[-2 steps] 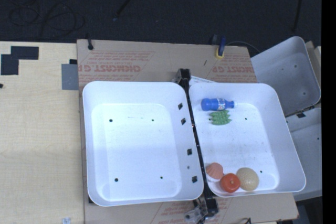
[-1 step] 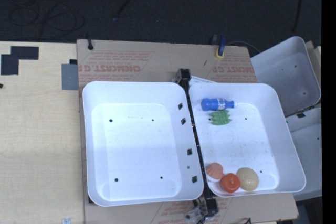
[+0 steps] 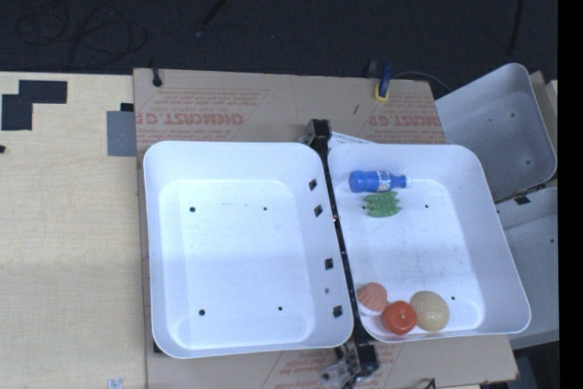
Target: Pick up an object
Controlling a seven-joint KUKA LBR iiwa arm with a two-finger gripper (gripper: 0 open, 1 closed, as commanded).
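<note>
Five small objects lie in the right bin [image 3: 474, 223]: one blue bottle [image 3: 378, 181] near the far wall, one green piece [image 3: 383, 205] just beside it, and by the near wall one pink piece [image 3: 372, 295], one red ball [image 3: 399, 317] and one tan ball [image 3: 430, 310], clustered together. The left bin [image 3: 228, 250] adjoins it. The cardboard [image 3: 228, 109] underneath carries red upside-down print, which I cannot read reliably.

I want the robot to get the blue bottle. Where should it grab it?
Probably around the middle of the blue bottle, coming straight down from above. It lies on its side near the right bin's far wall, white cap pointing right, so fingers should close across its narrow width.
</note>
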